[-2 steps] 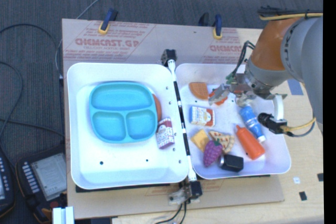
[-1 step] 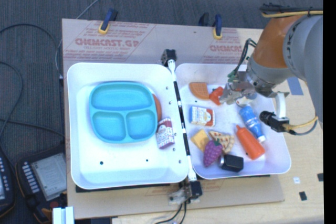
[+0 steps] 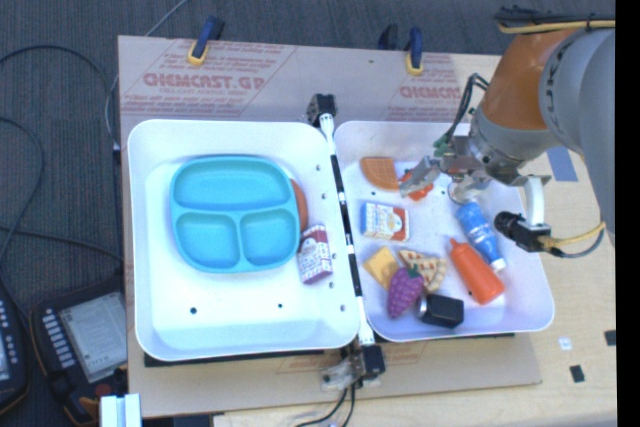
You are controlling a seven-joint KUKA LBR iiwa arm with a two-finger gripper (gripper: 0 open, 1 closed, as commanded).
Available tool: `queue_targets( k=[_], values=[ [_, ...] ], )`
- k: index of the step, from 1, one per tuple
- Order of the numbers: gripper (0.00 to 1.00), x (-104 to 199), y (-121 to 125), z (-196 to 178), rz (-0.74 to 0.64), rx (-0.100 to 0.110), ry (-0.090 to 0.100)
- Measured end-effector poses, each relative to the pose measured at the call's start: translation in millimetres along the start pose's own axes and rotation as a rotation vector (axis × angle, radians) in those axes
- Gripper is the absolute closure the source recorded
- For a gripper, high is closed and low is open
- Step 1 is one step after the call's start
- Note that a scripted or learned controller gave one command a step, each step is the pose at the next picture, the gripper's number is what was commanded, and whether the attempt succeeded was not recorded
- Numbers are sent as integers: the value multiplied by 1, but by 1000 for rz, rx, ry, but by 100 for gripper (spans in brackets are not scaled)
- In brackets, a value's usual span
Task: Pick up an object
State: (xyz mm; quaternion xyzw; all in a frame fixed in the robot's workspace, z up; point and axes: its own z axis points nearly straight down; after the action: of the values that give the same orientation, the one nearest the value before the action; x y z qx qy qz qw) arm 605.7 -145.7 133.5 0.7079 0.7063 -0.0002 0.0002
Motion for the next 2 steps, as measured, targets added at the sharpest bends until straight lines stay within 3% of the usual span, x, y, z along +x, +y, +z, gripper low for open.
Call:
queue_targets(
  k=[1, 2],
  values=[
    [100, 0, 0, -10, 0, -1, 0],
    [0, 0, 0, -10, 0, 0, 0]
  ],
)
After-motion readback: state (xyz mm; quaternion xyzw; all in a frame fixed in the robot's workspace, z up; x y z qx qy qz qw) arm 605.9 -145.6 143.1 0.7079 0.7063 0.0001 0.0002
